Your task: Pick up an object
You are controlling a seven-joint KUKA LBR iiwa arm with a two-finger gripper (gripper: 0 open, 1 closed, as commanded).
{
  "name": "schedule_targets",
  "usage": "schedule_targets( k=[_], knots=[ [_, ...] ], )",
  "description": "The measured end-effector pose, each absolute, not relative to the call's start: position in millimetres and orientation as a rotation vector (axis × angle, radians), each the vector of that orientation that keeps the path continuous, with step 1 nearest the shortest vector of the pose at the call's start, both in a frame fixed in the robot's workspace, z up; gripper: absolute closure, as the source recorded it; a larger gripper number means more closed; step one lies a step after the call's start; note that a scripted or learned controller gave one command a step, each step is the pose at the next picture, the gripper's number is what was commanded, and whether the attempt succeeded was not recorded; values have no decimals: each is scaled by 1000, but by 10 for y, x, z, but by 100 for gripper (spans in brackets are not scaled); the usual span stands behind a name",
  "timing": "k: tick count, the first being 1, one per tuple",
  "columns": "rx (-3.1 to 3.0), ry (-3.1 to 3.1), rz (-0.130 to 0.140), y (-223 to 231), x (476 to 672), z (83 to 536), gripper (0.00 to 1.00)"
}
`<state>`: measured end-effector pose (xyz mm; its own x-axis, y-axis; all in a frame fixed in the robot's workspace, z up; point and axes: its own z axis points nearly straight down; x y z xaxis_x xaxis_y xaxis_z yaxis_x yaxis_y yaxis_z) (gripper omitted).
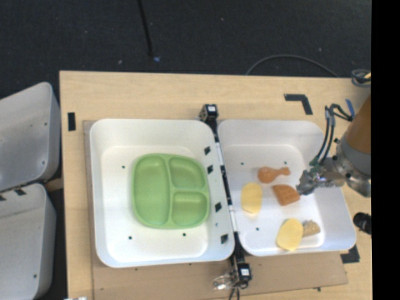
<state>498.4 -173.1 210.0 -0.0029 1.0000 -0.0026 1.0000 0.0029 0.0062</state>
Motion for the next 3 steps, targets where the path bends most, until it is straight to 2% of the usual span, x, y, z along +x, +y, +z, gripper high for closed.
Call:
schedule_targets(
  k=[1, 2, 3],
  knots=[
    [2212, 2220, 5, -1745, 5001, 2632, 100],
    [2211, 2229, 4, -1267, 5256, 2703, 100],
    [2215, 2228, 0, -783, 5353, 2662, 100]
  ],
)
